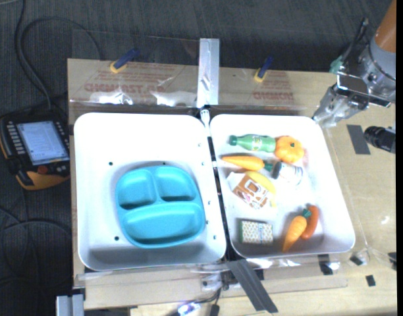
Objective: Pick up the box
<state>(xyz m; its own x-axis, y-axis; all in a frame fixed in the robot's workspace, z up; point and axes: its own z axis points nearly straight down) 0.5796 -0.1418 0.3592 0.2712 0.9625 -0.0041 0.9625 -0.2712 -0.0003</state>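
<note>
Your gripper point(333, 108) hangs just outside the right bin point(333, 176), past its far right corner; you cannot tell how its fingers stand. The box point(257, 231) lies flat near that bin's front wall, beside a carrot point(294, 231)

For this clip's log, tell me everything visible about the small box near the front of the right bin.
The box is a small flat rectangle, its top face carrying a fine greenish speckled print with pale edges; it looks like cardboard. It lies flat on the floor of the right bin, near the front wall, long side roughly parallel to that wall. It seems closed and undamaged. Nothing visibly touches it: the carrot lies to its right, the white-and-orange packet behind it.
</note>
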